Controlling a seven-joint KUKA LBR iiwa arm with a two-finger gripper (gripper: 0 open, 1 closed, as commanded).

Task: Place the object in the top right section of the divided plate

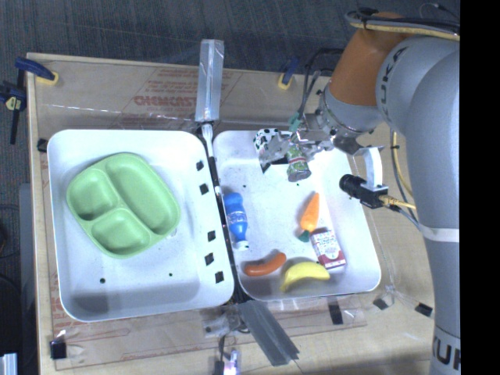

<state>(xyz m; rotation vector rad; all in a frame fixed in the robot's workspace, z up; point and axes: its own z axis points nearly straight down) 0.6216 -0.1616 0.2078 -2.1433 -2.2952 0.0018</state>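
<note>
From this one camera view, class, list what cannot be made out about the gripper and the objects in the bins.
- Gripper: its fingers merge with a small greenish object; grip unclear.
- Black-and-white item: partly covered by the gripper, too small to identify.
- Red bottle: label too small to read.
- Arm: cut off by the frame's edge.

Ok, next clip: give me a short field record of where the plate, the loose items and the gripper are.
plate: green divided plate in left bin, nothing on it
right bin: blue bottle, sausage, banana, carrot, ketchup bottle, black-and-white toy
gripper: over right bin's far end, at a small greenish can
grasp: cannot tell
</note>
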